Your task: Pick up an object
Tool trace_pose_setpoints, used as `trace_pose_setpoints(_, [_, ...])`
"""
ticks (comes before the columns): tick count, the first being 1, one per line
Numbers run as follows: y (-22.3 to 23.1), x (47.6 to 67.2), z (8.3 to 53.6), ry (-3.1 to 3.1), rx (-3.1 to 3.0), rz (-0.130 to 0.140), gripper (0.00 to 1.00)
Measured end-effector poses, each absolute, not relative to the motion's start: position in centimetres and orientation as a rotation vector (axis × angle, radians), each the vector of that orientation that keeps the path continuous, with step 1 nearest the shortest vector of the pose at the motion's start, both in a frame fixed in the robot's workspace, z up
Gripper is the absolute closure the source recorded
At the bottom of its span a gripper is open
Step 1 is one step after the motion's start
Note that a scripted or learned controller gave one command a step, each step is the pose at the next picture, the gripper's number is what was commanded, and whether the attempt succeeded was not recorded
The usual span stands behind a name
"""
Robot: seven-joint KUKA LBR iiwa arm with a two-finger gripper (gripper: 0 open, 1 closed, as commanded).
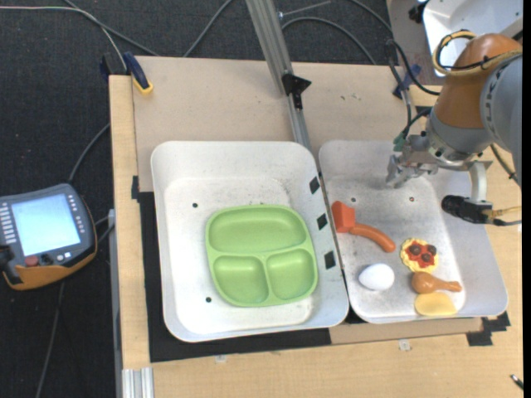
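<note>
Nothing picked yet: fingers [404,175] hang over the far end of the right bin [365,160], can't tell if they're apart or together, nothing seen between them. All five candidates sit on the near side of them, well apart: one orange tool [358,226], one white egg [376,277], one pizza piece [419,254], one drumstick [433,284], one yellow piece [436,304]. Left bin [178,181] has one green tray [260,253].

Position: fixed above the bench [207,106]; set fairly high
Facing: downward at a slant; both white bins in frame, left bin [178,185] and right bin [473,264]
Arm side: grey-and-orange arm [473,89] enters from the right
</note>
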State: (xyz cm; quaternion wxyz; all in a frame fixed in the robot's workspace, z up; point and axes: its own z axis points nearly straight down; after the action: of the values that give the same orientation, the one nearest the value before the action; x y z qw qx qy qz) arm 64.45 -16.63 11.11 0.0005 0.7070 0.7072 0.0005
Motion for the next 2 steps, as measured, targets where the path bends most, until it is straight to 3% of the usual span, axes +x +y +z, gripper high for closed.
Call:
trace_pose_setpoints(1, [-16.2, 64.2, 17.4, 2.218, 2.215, 0.007, 1.0])
trace_pose_setpoints(2, [-16.2, 64.3, 20.8, 2.219, 2.216, 0.005, 1.0])
